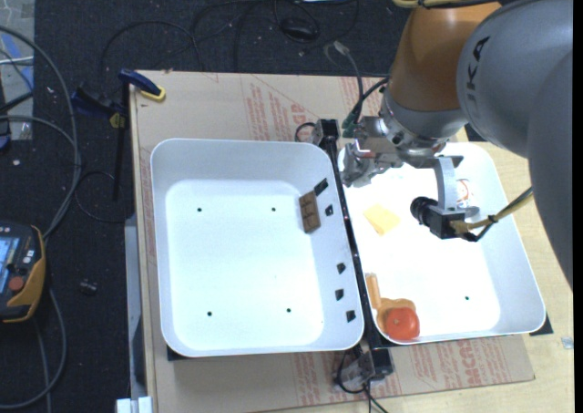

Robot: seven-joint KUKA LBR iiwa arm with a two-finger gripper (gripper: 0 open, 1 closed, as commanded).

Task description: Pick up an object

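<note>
Dark carpet strewn with black cables surrounds a brown cardboard-topped bench (pixel 237 97), seen from above at a slant. On the bench sit two shallow white bins side by side. A blue and yellow clamp (pixel 141 85) grips the bench's far left corner, and a yellow-cased handheld device (pixel 20 272) lies on the floor at the left edge.

Over on the left, the left bin (pixel 237 247) carries a small dark brown block (pixel 310 212) leaning against its right wall, near the far corner. A few small black marks dot that same wall further toward the near side.

Across the divide, the right bin (pixel 483 283) holds a pale yellow block (pixel 382 219) lying flat near its left wall, about midway along. In the near left corner rests a red round object (pixel 401 322), like a tomato, touching an orange piece (pixel 392 304) beside it, with a thin orange stick (pixel 373 289) just along the wall.

From the right, the grey arm with its orange band (pixel 437 46) reaches over the far part of the right bin. Its gripper (pixel 364 160) hangs near the far left corner of that bin, well apart from the yellow block; whether it is spread or closed I cannot tell, and nothing is seen in its grasp. A black camera-like module (pixel 433 215) on a bracket hangs from the wrist over the bin's middle.
</note>
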